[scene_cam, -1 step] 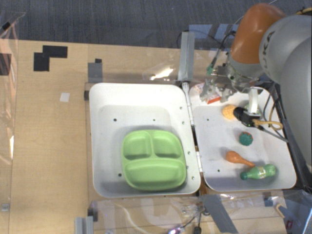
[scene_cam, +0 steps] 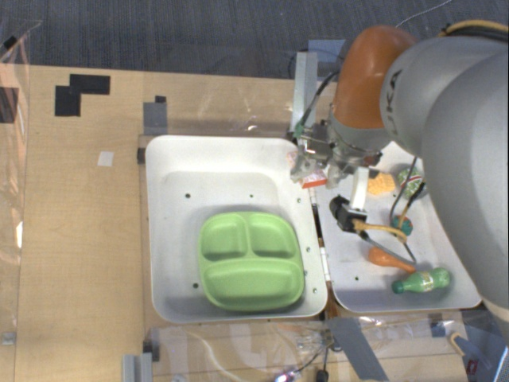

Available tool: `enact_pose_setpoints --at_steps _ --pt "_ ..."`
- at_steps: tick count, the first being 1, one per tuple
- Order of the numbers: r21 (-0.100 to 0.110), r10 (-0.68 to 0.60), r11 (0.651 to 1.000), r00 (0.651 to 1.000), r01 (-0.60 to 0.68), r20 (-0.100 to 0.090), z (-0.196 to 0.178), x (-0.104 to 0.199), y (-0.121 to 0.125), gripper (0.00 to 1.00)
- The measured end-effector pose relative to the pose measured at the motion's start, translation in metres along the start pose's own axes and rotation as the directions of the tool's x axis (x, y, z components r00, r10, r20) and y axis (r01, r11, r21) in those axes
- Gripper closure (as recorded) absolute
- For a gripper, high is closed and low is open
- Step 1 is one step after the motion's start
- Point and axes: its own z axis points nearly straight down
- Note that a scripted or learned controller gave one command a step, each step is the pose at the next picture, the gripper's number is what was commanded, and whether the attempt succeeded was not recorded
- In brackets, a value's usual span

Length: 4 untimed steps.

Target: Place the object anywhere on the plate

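Objects are lying in the right bin (scene_cam: pixel 461 289) — a green bottle (scene_cam: pixel 420 281), an orange carrot-like piece (scene_cam: pixel 388 259) and a yellow item (scene_cam: pixel 382 184) among them. The green plate (scene_cam: pixel 250 261) is sitting in the left bin (scene_cam: pixel 171 213). The gripper (scene_cam: pixel 322 165) is hanging over the bins' shared edge — its grip I cannot tell.
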Motion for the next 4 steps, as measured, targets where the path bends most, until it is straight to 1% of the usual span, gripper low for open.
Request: enact_pose_setpoints --at_steps 1,2,3,4 --pt "0.000 -0.278 0.961 0.961 0.278 0.000 0.000 0.044 -0.056 1.00" --pt "0.000 -0.277 0.961 0.961 0.277 0.000 0.000 0.044 -0.056 0.00" --pt "0.003 0.045 0.999 0.999 -0.045 0.001 0.027 0.082 -0.121 0.00" --pt "-0.001 0.156 0.988 0.988 -0.156 0.001 -0.135 0.032 -0.064 0.00"
